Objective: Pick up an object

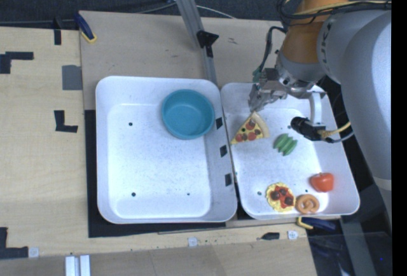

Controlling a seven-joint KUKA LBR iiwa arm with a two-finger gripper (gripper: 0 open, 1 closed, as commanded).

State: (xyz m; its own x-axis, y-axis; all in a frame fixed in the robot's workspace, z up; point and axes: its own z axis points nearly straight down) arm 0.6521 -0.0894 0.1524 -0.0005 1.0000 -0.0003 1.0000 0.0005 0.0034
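My gripper [256,103] hangs over the back left part of the right bin [337,170], its tips just above and behind a toy pizza slice [249,129] that lies flat near the bin's left wall. Nothing shows between the tips. Further right in the same bin lies a green pea pod [285,144]. Near the front sit a red pepper-like piece [322,182], a small round pizza [280,196] and a brown pretzel-like piece [308,204]. A blue bowl [187,113] stands in the back of the left bin [127,160].
A slanted metal pole [191,11] rises behind the two bins, close to the gripper's left. The grey arm [356,52] with its orange band fills the upper right. Black clips sit along the wall between the bins.
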